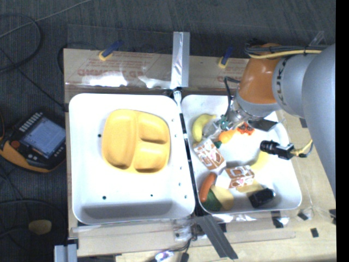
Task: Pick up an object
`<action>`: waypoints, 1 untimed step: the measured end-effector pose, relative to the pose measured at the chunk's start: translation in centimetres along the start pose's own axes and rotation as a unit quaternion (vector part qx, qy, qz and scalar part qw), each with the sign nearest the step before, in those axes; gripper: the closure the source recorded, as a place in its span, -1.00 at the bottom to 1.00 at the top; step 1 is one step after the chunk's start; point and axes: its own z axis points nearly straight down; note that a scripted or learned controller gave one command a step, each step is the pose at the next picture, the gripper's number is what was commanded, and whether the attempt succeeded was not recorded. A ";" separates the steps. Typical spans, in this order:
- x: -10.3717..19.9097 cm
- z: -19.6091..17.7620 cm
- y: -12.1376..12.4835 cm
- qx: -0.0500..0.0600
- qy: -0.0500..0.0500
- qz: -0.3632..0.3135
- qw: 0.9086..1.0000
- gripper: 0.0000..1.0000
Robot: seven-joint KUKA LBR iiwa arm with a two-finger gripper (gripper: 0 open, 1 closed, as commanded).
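Observation:
My gripper is down in the right bin, near its back left corner. It hangs between a yellow lemon-shaped fruit on its left and a small orange piece just below it. A red-and-white patterned carton lies a little in front of the gripper. The grey arm with its orange band reaches in from the right and covers the bin's back right part.
The right bin also holds a second patterned carton, a carrot, a yellow banana, a black block and a yellow-green piece. A yellow divided plate lies in the left bin.

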 end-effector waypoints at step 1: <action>0.3 -8.8 3.0 0.010 0.005 0.044 0.999 1.00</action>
